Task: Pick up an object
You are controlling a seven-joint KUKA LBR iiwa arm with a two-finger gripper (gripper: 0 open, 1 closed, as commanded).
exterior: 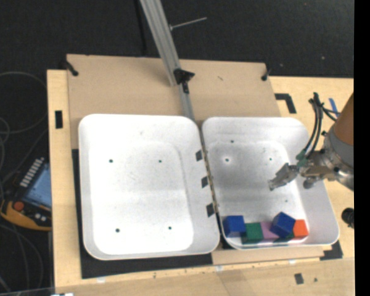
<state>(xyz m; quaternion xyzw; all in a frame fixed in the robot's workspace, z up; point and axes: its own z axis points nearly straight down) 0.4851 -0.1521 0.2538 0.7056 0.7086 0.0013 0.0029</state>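
Note:
Several small blocks lie along the front wall of the right bin (234, 131): a blue block (234, 224), a green block (253, 232), a pale purple block (269, 230), a second blue block (283, 224) resting higher, and an orange block (300, 228). My gripper (285, 176) reaches in from the right and hovers over the right bin's middle right, above and behind the blocks. It stands apart from them, with nothing held.
The left bin (142, 187) sits beside the right one, joined by clips along the shared wall. A metal rail (163, 36) slants in from the back. Cables and a handheld pendant (28, 196) lie off the bench at left.

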